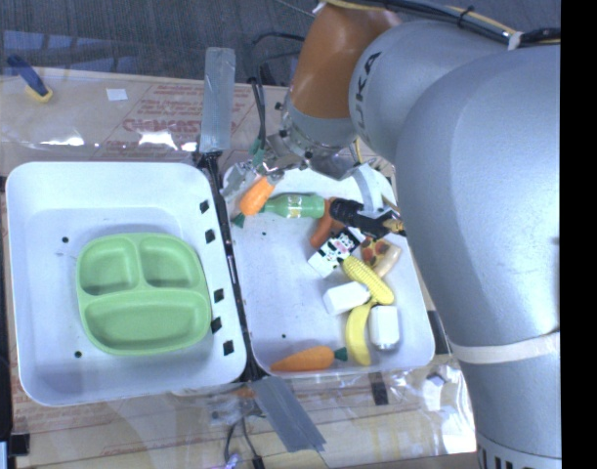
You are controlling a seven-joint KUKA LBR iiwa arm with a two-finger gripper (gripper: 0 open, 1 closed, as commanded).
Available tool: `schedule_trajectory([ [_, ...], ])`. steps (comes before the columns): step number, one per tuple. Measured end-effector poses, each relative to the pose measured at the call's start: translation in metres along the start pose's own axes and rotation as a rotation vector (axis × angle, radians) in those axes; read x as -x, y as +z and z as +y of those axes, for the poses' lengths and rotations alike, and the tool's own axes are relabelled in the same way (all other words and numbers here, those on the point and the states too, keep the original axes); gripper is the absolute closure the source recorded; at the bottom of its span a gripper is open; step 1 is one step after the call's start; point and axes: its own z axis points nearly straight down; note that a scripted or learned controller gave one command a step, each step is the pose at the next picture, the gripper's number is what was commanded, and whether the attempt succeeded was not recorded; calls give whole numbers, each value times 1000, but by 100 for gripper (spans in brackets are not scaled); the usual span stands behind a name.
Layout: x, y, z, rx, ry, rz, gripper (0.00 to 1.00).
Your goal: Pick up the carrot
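Note:
Two carrots lie in the right bin (278, 291). One orange carrot (256, 195) lies slantwise in the far left corner, its green top pointing down-left. My gripper (260, 171) is right over its upper end and touches or nearly touches it. The wrist hides how the contact stands. The other carrot (303, 360) lies along the near wall of the same bin, its green top to the right, far from the gripper.
Right bin: a pale green bottle (300, 206) beside the far carrot, an orange-red piece (322, 231), a black-and-white block (332, 252), two bananas (368, 279), white pieces (384, 326). The left bin (34, 203) holds a green divided plate (142, 294). The arm overhangs the right side.

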Motion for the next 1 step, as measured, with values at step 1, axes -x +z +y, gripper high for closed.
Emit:
schedule_trajectory([
  [1,0,0,0,0,0,0,0],
])
